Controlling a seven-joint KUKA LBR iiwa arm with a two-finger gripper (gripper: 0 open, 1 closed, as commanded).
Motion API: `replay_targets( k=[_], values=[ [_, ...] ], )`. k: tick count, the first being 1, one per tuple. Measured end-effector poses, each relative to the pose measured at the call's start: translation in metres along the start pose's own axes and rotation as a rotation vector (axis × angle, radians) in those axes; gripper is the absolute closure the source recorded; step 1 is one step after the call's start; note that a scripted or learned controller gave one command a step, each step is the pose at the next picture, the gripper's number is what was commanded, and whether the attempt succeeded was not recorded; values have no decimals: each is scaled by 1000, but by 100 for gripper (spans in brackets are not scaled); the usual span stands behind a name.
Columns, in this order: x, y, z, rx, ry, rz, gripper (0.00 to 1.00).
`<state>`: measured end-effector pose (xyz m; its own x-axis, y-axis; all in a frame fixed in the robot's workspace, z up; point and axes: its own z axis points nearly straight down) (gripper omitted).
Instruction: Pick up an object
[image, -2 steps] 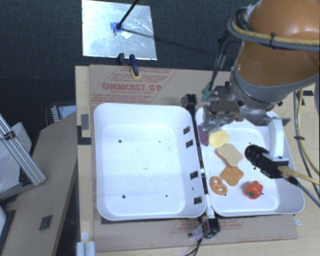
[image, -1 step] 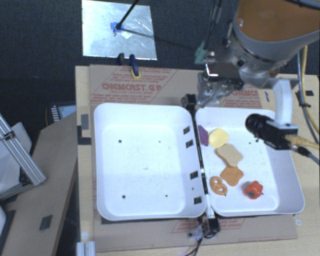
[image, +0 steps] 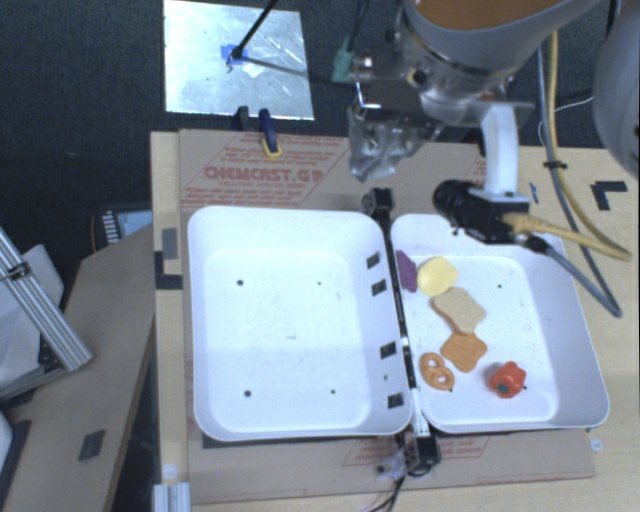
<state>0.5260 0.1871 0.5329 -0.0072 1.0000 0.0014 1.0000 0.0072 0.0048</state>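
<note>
The right bin (image: 560, 330) holds several small things. A purple piece (image: 406, 270) lies against its left wall, with a yellow lump (image: 437, 276) beside it. Below them come a slice of bread (image: 459, 310), an orange-brown piece (image: 464, 351), a pretzel (image: 436, 371) and a red pepper (image: 507, 379). My gripper (image: 377, 158) hangs high above the far edge of the bins, near the divider, well clear of all of them. Nothing shows between its fingers.
The left bin (image: 215, 300) lies beside the right one, joined by a black clipped divider (image: 390, 300). A cardboard sheet (image: 260, 170) lies under both bins. A shiny metal plate (image: 238, 60) sits beyond the bench at the back left.
</note>
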Motion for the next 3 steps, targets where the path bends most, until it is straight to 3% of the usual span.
replay_targets(
  k=[1,2,3],
  values=[
    [35,79,-2,-3,0,0,100],
    [48,0,-3,4,1,-1,100],
    [45,91,123,7,-4,9,100]
  ],
)
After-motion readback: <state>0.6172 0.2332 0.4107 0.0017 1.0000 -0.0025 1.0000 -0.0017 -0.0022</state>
